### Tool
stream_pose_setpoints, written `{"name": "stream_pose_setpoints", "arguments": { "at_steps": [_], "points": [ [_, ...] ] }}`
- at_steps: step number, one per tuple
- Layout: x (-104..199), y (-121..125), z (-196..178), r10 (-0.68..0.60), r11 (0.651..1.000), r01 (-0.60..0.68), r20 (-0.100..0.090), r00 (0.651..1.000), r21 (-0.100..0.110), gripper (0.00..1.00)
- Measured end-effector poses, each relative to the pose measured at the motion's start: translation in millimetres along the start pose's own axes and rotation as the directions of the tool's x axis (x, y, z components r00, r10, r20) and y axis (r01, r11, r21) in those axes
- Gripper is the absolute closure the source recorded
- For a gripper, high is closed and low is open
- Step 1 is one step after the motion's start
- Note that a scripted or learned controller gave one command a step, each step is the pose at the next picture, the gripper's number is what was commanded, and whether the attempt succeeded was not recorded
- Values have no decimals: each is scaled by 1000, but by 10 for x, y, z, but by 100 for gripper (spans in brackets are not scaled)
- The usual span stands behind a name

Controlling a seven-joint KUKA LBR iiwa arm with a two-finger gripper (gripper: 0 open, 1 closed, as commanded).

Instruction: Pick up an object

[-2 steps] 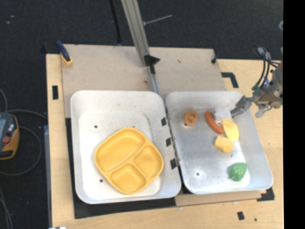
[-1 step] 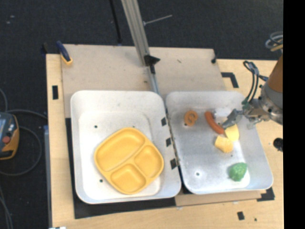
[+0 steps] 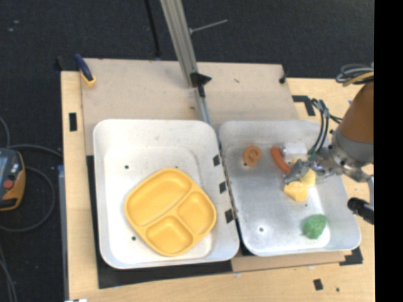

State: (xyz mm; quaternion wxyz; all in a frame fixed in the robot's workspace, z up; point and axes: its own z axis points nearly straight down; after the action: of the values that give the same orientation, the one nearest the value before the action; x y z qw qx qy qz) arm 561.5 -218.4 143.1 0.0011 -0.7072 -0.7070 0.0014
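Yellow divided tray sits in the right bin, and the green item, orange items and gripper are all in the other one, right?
Not quite. The camera view shows the yellow divided tray in the left bin. The green item, orange items and gripper are in the right bin.

Smooth glossy yellow plastic tray (image 3: 170,211), matt white bins (image 3: 110,145), pale wooden bench (image 3: 138,87).

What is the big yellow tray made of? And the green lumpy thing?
The yellow tray looks like smooth moulded plastic: even colour, rounded compartments, a soft sheen. The green lump looks bumpy and matt, maybe foam or rubbery plastic; it is too small to be sure.
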Motion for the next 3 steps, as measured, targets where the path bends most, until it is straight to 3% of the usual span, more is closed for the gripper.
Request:
{"name": "stream_pose_setpoints", "arguments": {
  "at_steps": [1, 2, 3],
  "points": [
    [-12, 3, 440, 0, 1000, 0, 2, 1000, -4, 0],
    [-24, 17, 305, 2, 1000, -2, 3, 1000, -9, 100],
    [7, 97, -170, -4, 1000, 4, 2, 1000, -10, 100]
  ]
}}
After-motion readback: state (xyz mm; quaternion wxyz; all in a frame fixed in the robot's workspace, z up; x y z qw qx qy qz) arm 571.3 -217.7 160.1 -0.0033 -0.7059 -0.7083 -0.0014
